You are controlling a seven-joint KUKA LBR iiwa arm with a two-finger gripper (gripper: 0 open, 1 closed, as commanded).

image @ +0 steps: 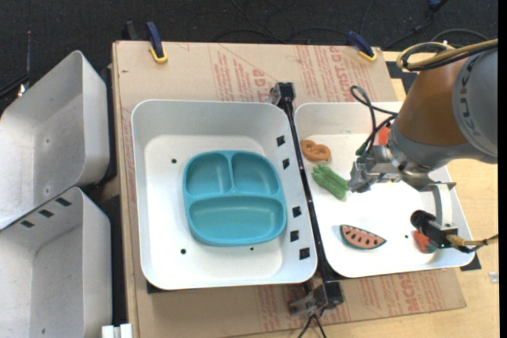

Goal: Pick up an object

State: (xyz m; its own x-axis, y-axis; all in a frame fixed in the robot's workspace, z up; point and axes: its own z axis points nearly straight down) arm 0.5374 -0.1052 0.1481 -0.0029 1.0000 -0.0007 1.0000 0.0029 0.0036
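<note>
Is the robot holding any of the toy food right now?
I can't tell. The gripper is down in the right bin, right beside the green veggie, but nothing clearly shows between its jaws.

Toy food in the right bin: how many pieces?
3: pretzel near the bin's left wall, green bean just below it beside the claw, watermelon slice toward the front. The arm may hide more.

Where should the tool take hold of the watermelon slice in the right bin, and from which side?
Come straight down from above. The watermelon slice lies flat on the right bin floor, with bare floor all round. Pinch it across its short width, curved rind to straight edge, near the middle. Lying so flat, it may still slip.
</note>
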